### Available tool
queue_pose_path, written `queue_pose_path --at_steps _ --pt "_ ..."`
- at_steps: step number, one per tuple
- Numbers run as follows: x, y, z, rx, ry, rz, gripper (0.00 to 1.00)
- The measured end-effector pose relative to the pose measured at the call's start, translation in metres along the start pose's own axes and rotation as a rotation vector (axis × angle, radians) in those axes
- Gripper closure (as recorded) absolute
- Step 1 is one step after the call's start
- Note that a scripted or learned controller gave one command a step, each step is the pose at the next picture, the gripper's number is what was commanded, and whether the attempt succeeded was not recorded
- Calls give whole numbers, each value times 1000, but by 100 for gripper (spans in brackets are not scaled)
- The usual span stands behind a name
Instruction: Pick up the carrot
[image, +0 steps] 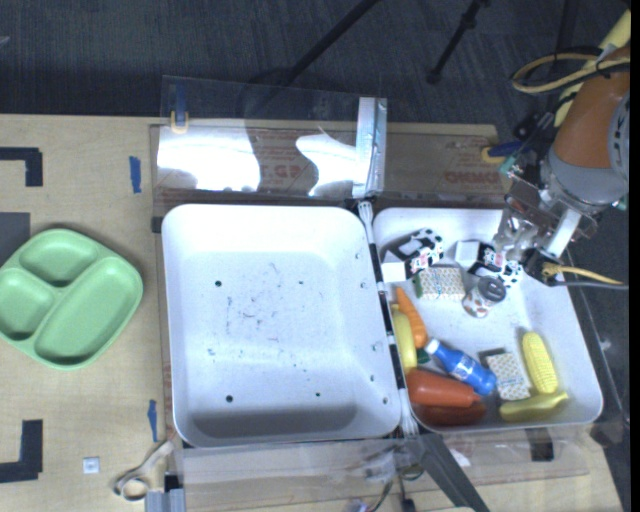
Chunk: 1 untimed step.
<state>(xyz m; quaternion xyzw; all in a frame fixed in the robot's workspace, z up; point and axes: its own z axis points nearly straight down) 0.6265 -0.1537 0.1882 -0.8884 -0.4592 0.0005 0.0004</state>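
Carrot (409, 317): orange, lying at the right bin's (590, 375) left wall, long axis running roughly 11 to 5 o'clock. From your gripper (497, 262), it sits toward 8 o'clock, near. Whether the gripper has hold of anything, you cannot tell.

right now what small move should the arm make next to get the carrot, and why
Probably shift the gripper toward the left edge of the right bin and nearer the camera. It hangs over the bin's far right part, while the carrot lies along the left wall, beside the blue bottle.
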Motion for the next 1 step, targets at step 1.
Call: queue_pose_path --at_steps 1 --pt "-8 50 -4 0 0 -18 100"
